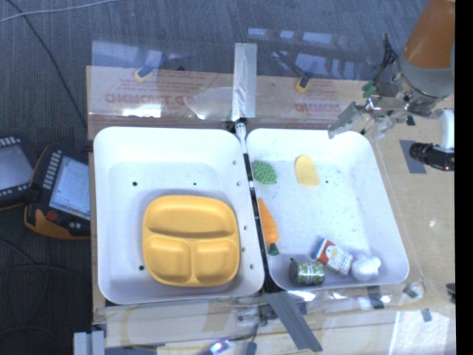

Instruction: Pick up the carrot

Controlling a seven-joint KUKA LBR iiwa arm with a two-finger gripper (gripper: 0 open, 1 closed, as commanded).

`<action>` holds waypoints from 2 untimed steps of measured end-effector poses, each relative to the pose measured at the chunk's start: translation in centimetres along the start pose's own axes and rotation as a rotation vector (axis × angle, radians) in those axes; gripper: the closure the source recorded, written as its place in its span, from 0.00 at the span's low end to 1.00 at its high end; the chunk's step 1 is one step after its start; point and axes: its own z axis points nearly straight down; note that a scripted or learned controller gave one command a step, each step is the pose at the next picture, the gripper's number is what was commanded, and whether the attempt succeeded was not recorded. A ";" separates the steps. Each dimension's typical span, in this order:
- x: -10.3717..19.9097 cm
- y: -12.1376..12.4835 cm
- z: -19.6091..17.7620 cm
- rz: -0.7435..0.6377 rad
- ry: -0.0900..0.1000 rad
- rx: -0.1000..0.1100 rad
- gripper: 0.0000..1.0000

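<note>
bins 2 | tray 1 | carrot 1 | can 1

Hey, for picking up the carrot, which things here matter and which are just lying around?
Matter:
carrot, against the right bin's left wall
gripper, above the right bin's far corner

Lying around:
yellow divided plate in the left bin
green round piece
yellow piece
small can
small carton
white object

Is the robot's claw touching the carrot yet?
Apart. The camera view shows the gripper over the right bin's far corner, bare white floor between it and the carrot.
</note>
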 end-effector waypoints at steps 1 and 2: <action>1.1 -0.5 12.2 -0.011 -0.001 0.002 0.00; 1.1 -2.1 18.3 0.031 -0.004 -0.011 0.00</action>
